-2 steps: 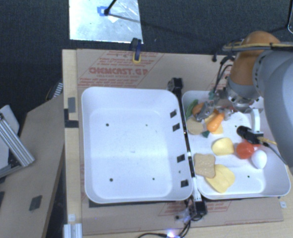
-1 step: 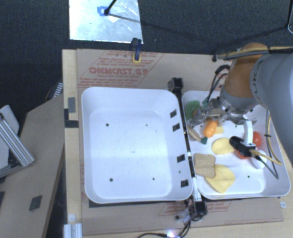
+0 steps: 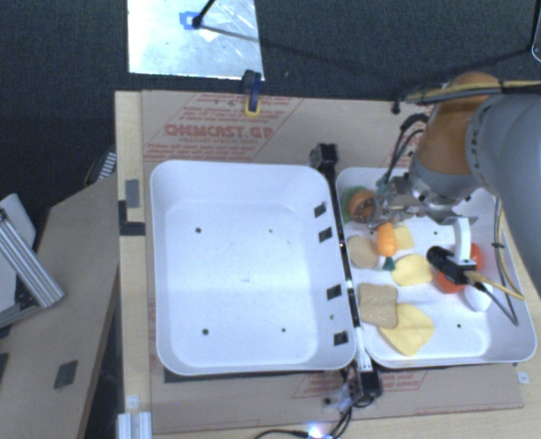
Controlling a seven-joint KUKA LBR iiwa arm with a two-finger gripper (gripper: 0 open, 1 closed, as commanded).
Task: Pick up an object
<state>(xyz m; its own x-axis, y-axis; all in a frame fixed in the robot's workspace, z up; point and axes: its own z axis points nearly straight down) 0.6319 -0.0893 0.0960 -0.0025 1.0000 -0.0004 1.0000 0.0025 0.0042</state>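
Note:
The right bin point(image 3: 513, 337) holds several toy foods. A round orange and green piece point(image 3: 360, 204) lies at its far left corner. Nearer the front lie a small orange piece point(image 3: 386, 240), a beige slice point(image 3: 362, 252), a yellow piece point(image 3: 414, 270), a brown bread slice point(image 3: 378, 305) and a yellow wedge point(image 3: 407, 329). A red piece point(image 3: 448, 282) lies right of the yellow piece. My gripper point(image 3: 389, 208) hangs low over the bin's far left part, just right of the round orange and green piece and above the small orange piece. Nothing shows held in it.
The left bin point(image 3: 243, 263) sits beside the right one, with black clips point(image 3: 330, 236) along their shared edge. A shiny sheet point(image 3: 195, 24) lies on the dark floor behind the bench. The arm's grey body point(image 3: 517, 163) covers the right bin's far right corner.

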